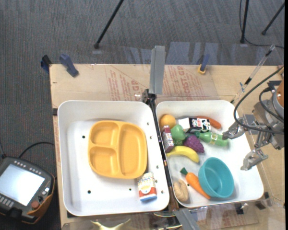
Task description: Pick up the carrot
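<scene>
Carrot [197, 184] lies slantwise in the right bin [230, 108], near its front edge, a tapered orange cone with a green top, touching the teal bowl [217, 177] on its left side. A pale lumpy potato [181, 189] sits just beside it, and a smooth curved banana [183, 153] lies further back. The grey arm [273, 123] reaches in from the right, its wrist over the bin's right rim. The gripper [244, 146] hangs over the right side of the bin, well apart from the carrot, its two metal fingers [234, 132] spread wide with nothing between them.
</scene>
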`<state>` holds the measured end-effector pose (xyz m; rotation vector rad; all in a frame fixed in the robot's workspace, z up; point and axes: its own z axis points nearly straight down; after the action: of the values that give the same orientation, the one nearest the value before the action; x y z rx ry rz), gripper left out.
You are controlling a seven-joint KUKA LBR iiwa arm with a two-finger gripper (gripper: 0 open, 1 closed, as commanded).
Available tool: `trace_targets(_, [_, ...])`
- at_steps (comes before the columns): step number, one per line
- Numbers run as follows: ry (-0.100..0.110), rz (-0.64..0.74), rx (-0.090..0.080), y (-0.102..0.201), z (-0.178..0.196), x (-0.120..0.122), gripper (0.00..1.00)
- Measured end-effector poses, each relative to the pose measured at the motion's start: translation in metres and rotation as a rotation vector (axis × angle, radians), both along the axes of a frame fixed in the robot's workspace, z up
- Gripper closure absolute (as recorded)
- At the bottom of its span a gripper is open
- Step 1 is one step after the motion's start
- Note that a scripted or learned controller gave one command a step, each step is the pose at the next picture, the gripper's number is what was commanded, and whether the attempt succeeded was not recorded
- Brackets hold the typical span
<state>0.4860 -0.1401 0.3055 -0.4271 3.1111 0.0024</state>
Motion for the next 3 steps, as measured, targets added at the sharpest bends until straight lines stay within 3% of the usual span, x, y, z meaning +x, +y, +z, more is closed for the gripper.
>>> trace_targets(1, [0.015, 0.001, 0.004, 0.041, -0.140, 0.005, 0.00])
trace_targets(2, [0.009, 0.134, 0.003, 0.057, -0.221, 0.004, 0.00])
trace_targets(3, [0.004, 0.140, 0.003, 0.059, -0.210, 0.006, 1.00])
